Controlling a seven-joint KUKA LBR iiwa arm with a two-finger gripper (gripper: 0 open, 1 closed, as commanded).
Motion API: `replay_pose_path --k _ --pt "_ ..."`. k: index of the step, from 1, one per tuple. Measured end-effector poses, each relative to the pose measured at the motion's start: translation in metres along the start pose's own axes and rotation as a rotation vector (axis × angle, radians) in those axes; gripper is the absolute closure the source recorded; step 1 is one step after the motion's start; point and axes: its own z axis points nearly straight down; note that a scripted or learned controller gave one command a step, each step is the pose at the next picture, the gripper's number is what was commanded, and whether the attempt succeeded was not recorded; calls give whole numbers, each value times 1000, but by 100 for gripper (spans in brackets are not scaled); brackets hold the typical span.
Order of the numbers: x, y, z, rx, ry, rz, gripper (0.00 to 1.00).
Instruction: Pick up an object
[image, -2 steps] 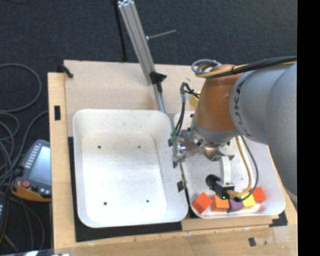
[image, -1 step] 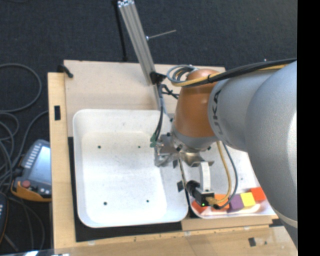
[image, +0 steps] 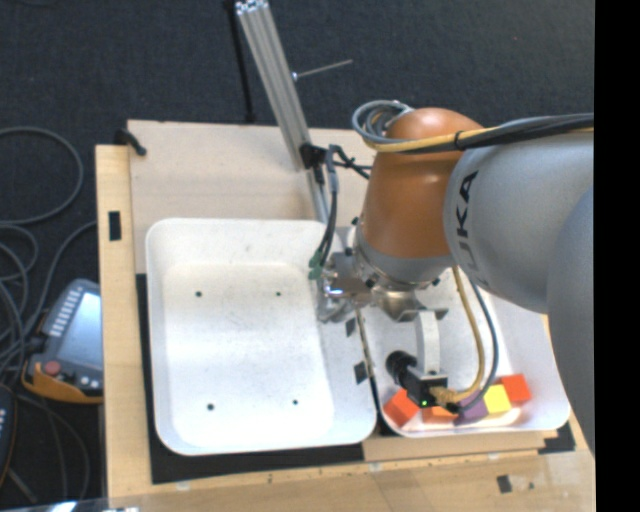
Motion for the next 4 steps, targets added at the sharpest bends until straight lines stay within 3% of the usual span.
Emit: replay_pose_path --k 1,2,3,4 --pt "-2 1 -7 5 -3 -4 100" --pt "-71 -27 59 14 -6 14 100" --pt "-26 30 67 5 -2 0 100" --pt "-7 -24 67 10 -2 0 100"
